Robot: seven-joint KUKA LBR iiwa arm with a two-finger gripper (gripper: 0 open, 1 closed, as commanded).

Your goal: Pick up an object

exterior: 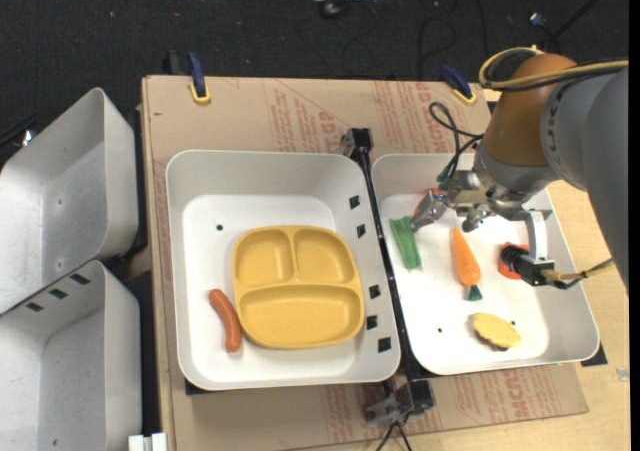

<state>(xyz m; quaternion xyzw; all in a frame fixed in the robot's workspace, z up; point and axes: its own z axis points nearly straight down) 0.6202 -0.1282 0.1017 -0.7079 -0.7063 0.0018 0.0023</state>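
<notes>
Nearest the camera, a yellow chip [496,331] is seen in the right bin [570,339], with a carrot [465,259] and a green piece [406,243] behind it. Above them the gripper [452,211] is held with its fingers apart, nothing between them.

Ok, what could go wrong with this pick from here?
The tool hangs between the green piece and the carrot, over neither, so it may close on nothing. Both lie near the right bin's left wall, and a descent could nudge one aside.
</notes>
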